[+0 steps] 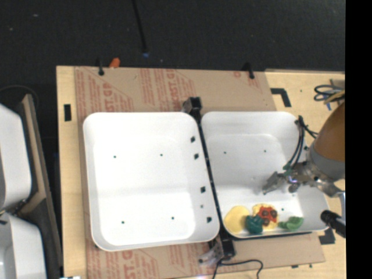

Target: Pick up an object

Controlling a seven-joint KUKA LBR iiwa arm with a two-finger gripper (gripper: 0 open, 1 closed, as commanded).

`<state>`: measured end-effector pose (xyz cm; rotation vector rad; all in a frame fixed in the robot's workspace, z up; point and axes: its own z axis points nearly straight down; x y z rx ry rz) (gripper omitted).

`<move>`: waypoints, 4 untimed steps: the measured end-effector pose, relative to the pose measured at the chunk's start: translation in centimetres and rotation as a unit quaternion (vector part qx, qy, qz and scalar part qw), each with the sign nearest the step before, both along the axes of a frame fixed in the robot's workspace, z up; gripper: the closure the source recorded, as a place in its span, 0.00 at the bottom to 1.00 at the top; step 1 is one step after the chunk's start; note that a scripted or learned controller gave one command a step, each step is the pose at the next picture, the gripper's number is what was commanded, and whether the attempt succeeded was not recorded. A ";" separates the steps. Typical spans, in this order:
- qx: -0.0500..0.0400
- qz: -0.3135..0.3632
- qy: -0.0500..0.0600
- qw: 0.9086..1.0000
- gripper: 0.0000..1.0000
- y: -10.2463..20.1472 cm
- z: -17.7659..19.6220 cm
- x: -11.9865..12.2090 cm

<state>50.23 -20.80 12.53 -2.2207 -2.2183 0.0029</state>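
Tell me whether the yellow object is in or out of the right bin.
In. The yellow object lies on the floor of the right bin, near its front wall, beside the teal object.

Arm (332, 147) comes in from the right edge, over the right side of the right bin (244, 121). Orange band sits at the upper part of what shows, grey wrist section directly below it. Dark cables run along the arm's left side down toward the wrist. Wrist leans left and down into the right bin. Gripper (278, 182) points left, over the right bin's floor right of its centre, metal fingers (271, 184) spread a little apart, nothing between them. A second metal part sticks out to the right of the wrist.
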 end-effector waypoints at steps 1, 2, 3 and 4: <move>-0.001 0.000 -0.002 1.000 1.00 -0.1 1.3 0.1; -0.001 0.000 -0.004 1.000 1.00 -0.8 6.3 1.0; -0.001 0.000 -0.004 1.000 1.00 -1.6 12.0 1.6; -0.001 0.000 -0.004 1.000 1.00 -1.7 17.3 1.6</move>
